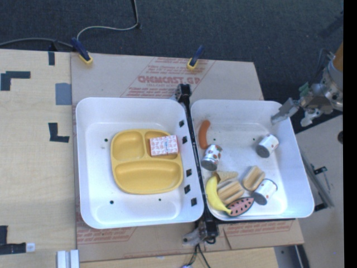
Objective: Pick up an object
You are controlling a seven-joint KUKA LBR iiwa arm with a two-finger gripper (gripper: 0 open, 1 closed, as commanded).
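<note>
white plastic makes both bins; the right bin [290, 149] holds a small cylinder cup [267, 145] near its right edge, apart from the banana [214, 196] pile at the front edge. the gripper [294, 109] hangs over the far right corner, holding nothing; if it is released, i cannot tell. the cup looks light, stiff and smooth, so it may roll; take it across its round sides.

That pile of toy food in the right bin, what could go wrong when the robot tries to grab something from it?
1. The banana, bread pieces and watermelon slice lie touching, so a grab might catch two things or knock them apart.
2. The small can lies on its side and could roll away.
3. The gripper hangs at the right bin's far edge, so it might bump the rim.
</note>
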